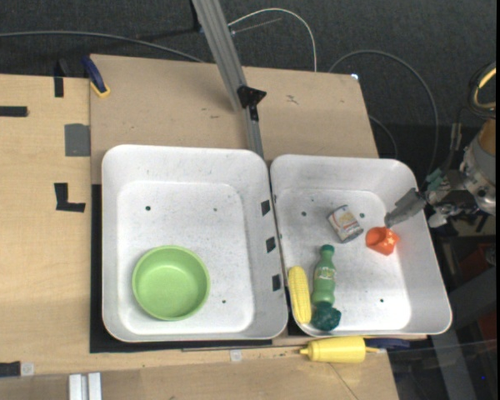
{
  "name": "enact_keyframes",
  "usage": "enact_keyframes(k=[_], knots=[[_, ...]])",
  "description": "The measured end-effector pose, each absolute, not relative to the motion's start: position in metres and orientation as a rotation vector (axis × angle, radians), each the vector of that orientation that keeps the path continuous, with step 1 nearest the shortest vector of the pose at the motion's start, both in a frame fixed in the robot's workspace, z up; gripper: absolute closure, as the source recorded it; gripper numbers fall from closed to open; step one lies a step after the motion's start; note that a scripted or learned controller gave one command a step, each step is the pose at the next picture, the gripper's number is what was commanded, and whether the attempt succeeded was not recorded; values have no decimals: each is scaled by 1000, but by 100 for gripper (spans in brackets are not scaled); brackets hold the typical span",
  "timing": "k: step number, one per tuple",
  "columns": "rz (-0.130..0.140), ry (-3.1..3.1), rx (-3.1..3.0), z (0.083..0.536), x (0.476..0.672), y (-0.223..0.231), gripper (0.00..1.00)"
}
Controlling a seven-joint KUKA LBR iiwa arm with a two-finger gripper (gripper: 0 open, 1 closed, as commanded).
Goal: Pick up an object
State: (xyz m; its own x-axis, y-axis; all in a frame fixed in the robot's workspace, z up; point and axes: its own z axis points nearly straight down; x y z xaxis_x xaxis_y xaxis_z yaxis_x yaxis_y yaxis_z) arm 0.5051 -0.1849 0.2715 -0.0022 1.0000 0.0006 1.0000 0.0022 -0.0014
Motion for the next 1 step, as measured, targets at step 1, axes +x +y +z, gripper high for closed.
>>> enact_keyframes(k=[1], knots=[[1,-2223,-2218,272,505,-185,0]])
